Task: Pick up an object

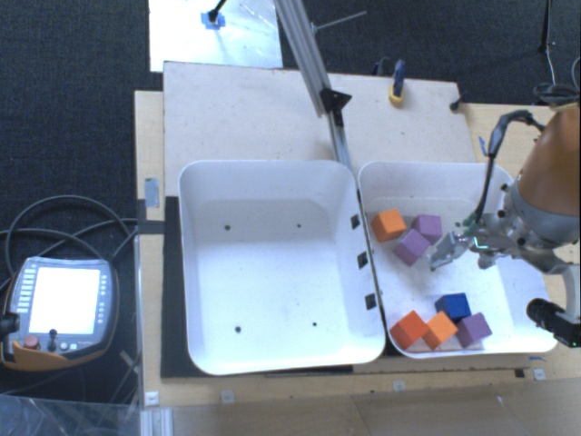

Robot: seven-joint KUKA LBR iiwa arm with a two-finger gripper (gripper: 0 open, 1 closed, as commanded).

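While the arm (pixel 549 180) leans in from the right over the right-hand bin (pixel 508 182), I'm watching its gripper (pixel 447 252) hang above the middle of that bin's floor, just right of a small cluster of blocks. From this slant I can't tell how the gripper is set, and I see nothing held in it. Up in the bin's left part sits an orange cube (pixel 388 224), with a purple cube (pixel 428 226) close on its right and a second purple cube (pixel 411 246) just below and between them, the three bunched tight together; whether they actually touch I can't say. The gripper tip is nearest that lower purple cube, beside it. Down at the bin's near edge there's a second bunch: an orange block (pixel 409 329) at the left, another orange block (pixel 441 330) pressed against it, a blue cube (pixel 453 306) just behind those, and a purple block (pixel 474 330) at the right end. The left-hand bin (pixel 195 243) sits alongside, their rims meeting in the middle. Off the bench to the left, a teach pendant (pixel 59 312) lies on the dark floor with its cable looped around it.
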